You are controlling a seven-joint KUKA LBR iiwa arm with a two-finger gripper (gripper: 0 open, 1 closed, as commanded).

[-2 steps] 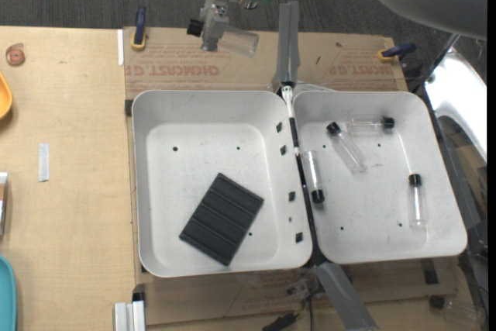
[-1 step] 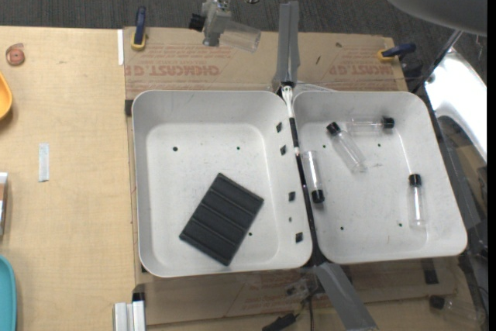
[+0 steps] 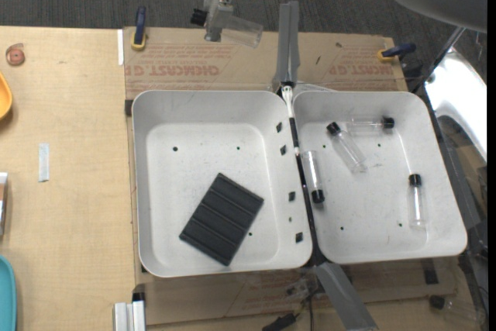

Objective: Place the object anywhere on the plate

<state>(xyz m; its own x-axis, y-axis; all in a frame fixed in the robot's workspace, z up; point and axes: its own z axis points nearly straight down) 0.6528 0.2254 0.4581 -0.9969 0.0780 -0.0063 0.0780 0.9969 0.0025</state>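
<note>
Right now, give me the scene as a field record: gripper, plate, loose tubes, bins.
gripper: raised above the back edge of the left bin, a clear tube between its fingers
plate: black ribbed plate lying flat in the left bin, turned at an angle
loose tubes: four clear black-capped tubes in the right bin
tube on plate: not yet

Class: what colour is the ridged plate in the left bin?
Black plate, in the camera view.
</note>
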